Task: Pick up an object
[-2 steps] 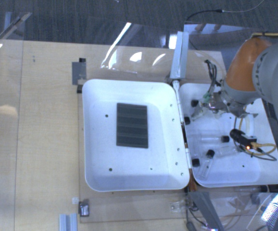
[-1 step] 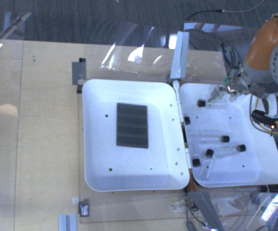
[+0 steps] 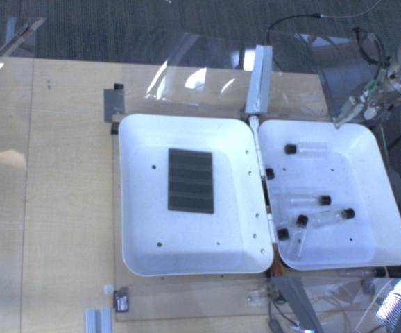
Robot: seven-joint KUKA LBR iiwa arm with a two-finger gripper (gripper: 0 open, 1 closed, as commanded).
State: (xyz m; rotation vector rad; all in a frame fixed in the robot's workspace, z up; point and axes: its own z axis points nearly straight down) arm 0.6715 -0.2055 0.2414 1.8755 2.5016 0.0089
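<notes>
Several clear tubes with black caps lie scattered in the right bin, the small things there to be picked. One tube rests near the bin's far edge, its cap pointing toward the left wall. A second tube lies around the middle, cap toward the right. A third tube sits just beyond it toward the near right, tilted, with its cap at the right end. A fourth tube stands at a slant near the near-left corner, cap uppermost in the view. Two more black caps show against the left wall, one midway along it and one by the near-left corner.

The left bin holds a dark grey ribbed rectangular block, lying flat a little left of centre.

The gripper hangs over the far right corner of the right bin, above the rim, well apart from every tube; whether it is open or closed cannot be told, and nothing is seen in its grasp.

Both bins sit side by side on a pale wooden bench, with a clear plastic sheet and a metal bracket at their far edge. Dark carpet lies beyond.
</notes>
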